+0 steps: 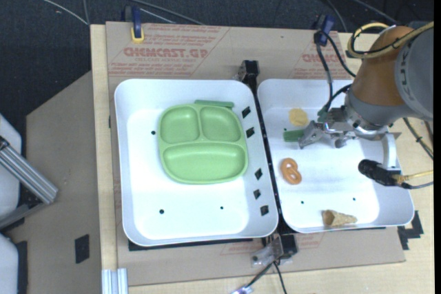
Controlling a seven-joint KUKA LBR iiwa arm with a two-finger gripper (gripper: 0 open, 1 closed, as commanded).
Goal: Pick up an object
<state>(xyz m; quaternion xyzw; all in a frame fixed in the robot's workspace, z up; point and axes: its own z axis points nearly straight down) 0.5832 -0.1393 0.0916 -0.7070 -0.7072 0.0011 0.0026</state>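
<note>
Tan and wedge-shaped, a small piece like a tortilla chip or bread crust lies closest to the near rim of the right bin, a little right of the middle of that rim. Further in, close to the bin's left wall, rests an orange pretzel-shaped piece, lying flat and well apart from the wedge. Beyond it, toward the far left corner of the same bin, a small green piece lies just beside the tip of the end effector, and a little further back sits a round yellow piece, apart from the green one. The end effector hangs low over the far half of the right bin, reaching leftward from the grey arm with its orange band; its fingers are too blurred and foreshortened to tell whether they are spread or closed, and nothing can be seen gripped between them. Whether the tip touches the green piece cannot be told. A black fitting with a cable juts out near the bin's right wall. In the left bin, a light green divided plate with three compartments lies toward the far half. Both bins rest on a brown board surface, with blue clamps at its far edge.
</note>
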